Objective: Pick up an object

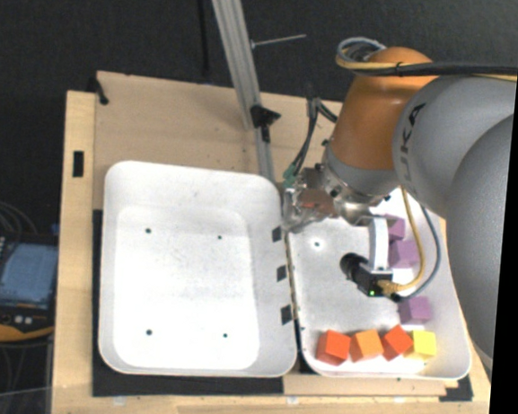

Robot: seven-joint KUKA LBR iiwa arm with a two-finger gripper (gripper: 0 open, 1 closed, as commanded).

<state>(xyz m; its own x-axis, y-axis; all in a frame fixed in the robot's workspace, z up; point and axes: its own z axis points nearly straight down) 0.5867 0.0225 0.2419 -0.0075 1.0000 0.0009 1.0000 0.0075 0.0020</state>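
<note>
Nothing lifted yet: tool (311,206) over right white bin (325,279)'s upper-left corner, its grip state unreadable; coloured blocks (378,344) untouched.

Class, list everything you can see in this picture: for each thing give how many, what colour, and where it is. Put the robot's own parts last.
Bins: 2, white, side by side on the bench; left bin, right bin.
Orange blocks: 3, orange to red-orange, in a row along the right bin's near edge.
Yellow block: 1, yellow, at the right end of that row.
Purple blocks: about 3, purple, right side of the right bin, partly behind the arm.
Bench: 1, light wood, under the bins.
Pole: 1, grey metal, slanting down to the bins' far edge.
Device: 1, blue screen, orange case, far left.
Arm: 1, grey with an orange band, over the right bin.
</note>
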